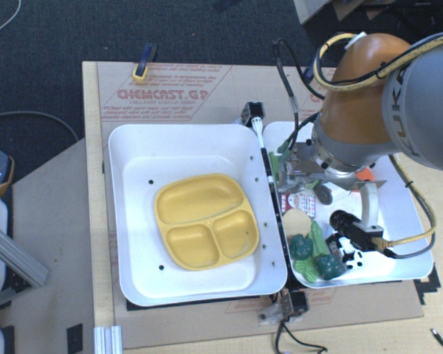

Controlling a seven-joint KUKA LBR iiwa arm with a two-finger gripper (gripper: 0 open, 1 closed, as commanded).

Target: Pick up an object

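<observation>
While arm (369, 102) covers right bin (410, 205), green toys (314, 253) just below jaws, grip state unclear.

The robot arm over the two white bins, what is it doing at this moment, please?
The arm reaches from the right over the right bin, where several small objects lie, among them green toys and a black and white piece. Its gripper is low near that bin's left wall, but nothing can be seen held by it. The left bin holds a yellow divided plate.
</observation>
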